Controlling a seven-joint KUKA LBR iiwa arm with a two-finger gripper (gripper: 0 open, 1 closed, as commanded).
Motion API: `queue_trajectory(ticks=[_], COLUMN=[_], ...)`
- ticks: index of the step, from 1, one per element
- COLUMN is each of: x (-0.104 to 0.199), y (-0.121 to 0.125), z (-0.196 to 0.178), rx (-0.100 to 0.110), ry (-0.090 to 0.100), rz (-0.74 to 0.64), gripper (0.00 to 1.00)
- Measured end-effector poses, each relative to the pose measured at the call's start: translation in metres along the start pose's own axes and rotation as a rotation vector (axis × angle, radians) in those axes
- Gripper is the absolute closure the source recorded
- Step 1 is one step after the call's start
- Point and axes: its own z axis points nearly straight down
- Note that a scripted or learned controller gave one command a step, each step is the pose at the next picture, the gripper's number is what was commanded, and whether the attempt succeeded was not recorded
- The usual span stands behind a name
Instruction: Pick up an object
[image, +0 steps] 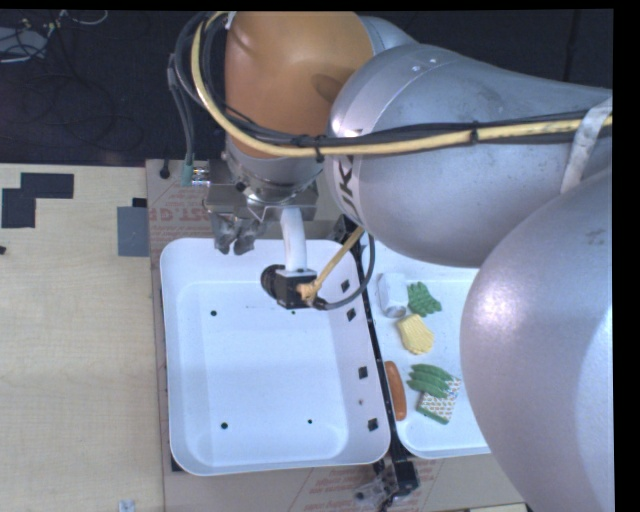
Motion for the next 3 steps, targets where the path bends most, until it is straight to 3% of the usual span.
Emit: queue_trajectory(ticks=[1,3], x=[-0.0125,-0.0079], y=[-0.0413,-0.0419], z=[-0.1295,-0.1388], rx=[-0.011,0.007], ry=[0.002,-0.008], rz=[0.007,-0.010], gripper=[1.00,1.00])
